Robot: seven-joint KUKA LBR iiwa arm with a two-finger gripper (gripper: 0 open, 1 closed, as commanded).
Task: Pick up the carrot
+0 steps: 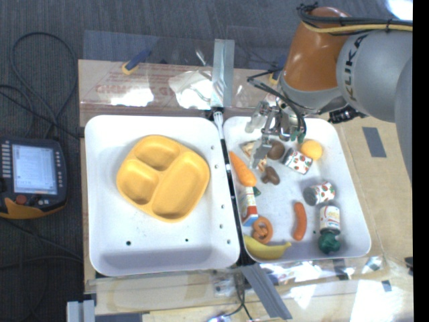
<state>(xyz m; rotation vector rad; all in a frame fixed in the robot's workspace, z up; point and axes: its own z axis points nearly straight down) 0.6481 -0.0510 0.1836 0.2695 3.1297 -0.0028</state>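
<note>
The carrot (242, 169) lies in the right bin (354, 200), at the centre of the frame, close against the bin's left wall, its thick end lower right and its tip pointing up and left; nothing grips it. The gripper (267, 138) hangs just above and to the right of it, near the bin's upper edge, its metal fingers slightly spread with nothing between them; the step in hand looks like the approach, the grasp not yet made. The next move would call for a shift down and left over the carrot, jaws turned across its narrow width, with care for the wall beside it. Around the carrot lie a brown piece (271, 174), a small bottle (250, 205), a pretzel (261, 229), a banana (267, 249), a sausage (299, 221), a green bottle (328, 228) and an orange fruit (312, 149); the left bin (107, 247) holds a yellow divided plate (163, 177).
</note>
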